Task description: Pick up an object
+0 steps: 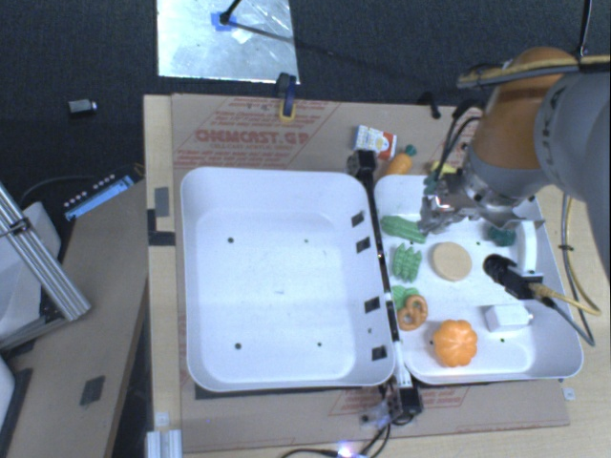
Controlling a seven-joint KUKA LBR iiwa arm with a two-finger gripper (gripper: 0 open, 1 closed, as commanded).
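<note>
Tool (pixel 435 210) low in right bin (pixel 558 351), grip state unclear, green cucumber (pixel 401 226) just left of it.

Dark carpeted floor (pixel 76 36) beyond the table (pixel 162 284), on its far side. Shiny metal sheet (pixel 227 27) lying on that floor (blue tape and a thin black rod upon it). Small dark block (pixel 83 107) off the table's far left corner. Aluminium framing (pixel 38 265) at the table's left edge. Printed cardboard (pixel 250 134) spread over the tabletop.
</note>
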